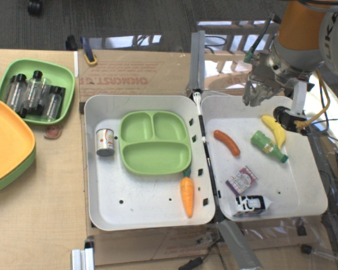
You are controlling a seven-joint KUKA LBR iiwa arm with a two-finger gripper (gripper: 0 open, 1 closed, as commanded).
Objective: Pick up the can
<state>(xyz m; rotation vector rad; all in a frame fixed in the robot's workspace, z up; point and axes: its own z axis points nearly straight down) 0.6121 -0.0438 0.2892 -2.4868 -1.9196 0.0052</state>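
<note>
Your can (105, 142) stands upright in the left bin (95, 196), close to its left wall and just beside the left edge of the green divided plate (155, 142). A carrot (187, 196) lies below that plate, near the wall between the bins. Your gripper (257, 94) hangs over the top left corner of the right bin (312, 198), well apart from the can, with the plate and the divider between them. You cannot tell from this angle whether it is parted or closed. Below it in the right bin lie a sausage (227, 142), a banana (274, 129), a green bottle (268, 145), a small packet (241, 180) and a black-and-white box (249, 204).
</note>
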